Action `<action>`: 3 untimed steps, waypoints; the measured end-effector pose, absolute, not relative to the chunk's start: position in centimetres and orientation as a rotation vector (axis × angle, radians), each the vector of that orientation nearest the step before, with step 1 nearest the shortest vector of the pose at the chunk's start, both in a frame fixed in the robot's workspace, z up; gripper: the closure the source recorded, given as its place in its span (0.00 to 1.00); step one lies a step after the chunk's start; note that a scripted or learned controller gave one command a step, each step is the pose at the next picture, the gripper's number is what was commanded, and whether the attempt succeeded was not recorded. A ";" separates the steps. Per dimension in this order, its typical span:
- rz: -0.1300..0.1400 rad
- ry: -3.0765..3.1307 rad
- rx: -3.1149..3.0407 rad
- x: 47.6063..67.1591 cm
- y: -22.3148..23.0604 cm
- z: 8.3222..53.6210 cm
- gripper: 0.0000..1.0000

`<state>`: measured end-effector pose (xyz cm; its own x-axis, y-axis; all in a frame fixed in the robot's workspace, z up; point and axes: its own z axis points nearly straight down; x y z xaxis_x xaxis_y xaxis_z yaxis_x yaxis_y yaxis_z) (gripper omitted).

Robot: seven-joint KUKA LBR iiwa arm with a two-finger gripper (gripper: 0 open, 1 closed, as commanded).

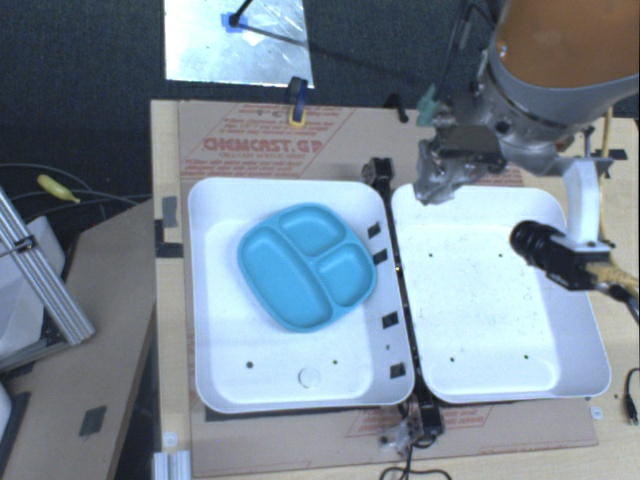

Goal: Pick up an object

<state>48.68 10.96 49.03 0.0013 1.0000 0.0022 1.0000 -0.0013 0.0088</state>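
Observation:
A light blue divided plate with three compartments lies flat in the left bin, slightly above its middle. My gripper hangs over the far left corner of the right bin, well to the right of the plate and apart from it. Its metal fingers point down at the bin's rim, and nothing shows between them. The arm's orange band and grey wrist fill the top right.
A black cylindrical part on a white bracket sticks out over the right bin's right side. Black clips line the seam between the bins. A yellow-blue clamp sits on the cardboard behind the left bin.

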 end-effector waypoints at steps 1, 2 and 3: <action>0.007 2.232 2.211 48.6 17.1 49.1 1.00; 0.009 2.230 2.211 48.7 16.7 50.2 1.00; 0.011 2.235 2.205 48.8 16.8 51.3 1.00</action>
<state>48.75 16.75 51.30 -0.0137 0.9999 0.0034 0.9999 0.0137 0.0069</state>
